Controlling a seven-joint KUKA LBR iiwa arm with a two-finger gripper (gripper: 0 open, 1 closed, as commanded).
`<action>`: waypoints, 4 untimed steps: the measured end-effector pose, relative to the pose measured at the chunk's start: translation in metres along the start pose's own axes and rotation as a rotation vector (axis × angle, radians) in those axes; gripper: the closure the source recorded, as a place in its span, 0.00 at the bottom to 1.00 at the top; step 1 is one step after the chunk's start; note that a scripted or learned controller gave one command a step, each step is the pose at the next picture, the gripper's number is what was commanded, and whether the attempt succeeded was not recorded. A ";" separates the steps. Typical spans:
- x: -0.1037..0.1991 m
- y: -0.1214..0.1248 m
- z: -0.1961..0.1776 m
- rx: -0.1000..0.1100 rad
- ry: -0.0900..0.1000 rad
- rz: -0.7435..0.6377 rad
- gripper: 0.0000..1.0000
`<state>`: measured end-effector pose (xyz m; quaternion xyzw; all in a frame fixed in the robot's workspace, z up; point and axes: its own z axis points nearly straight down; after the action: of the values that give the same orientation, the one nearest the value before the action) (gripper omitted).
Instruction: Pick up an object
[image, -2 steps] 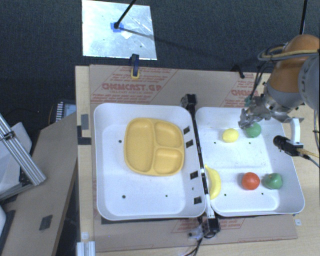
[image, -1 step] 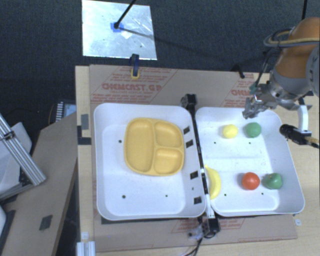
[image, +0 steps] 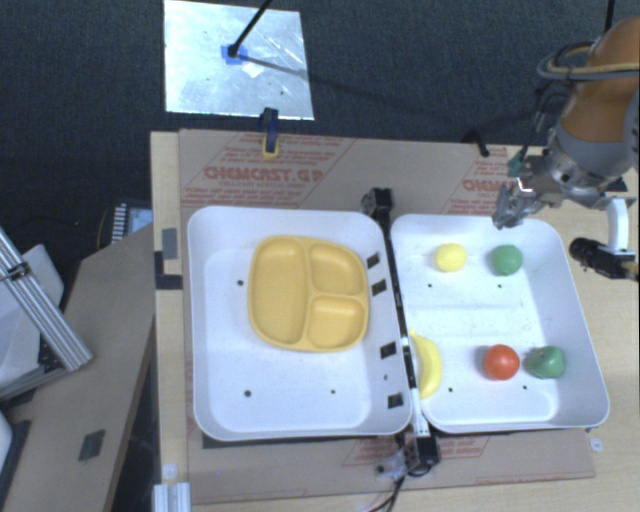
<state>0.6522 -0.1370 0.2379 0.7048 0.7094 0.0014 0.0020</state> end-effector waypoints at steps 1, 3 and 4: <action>0.042 -0.011 0.003 0.004 0.002 -0.003 1.00; 0.133 -0.039 0.012 0.005 0.002 -0.003 1.00; 0.187 -0.057 0.002 0.004 0.004 -0.004 1.00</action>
<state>0.5936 0.0495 0.2354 0.7034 0.7108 0.0013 -0.0008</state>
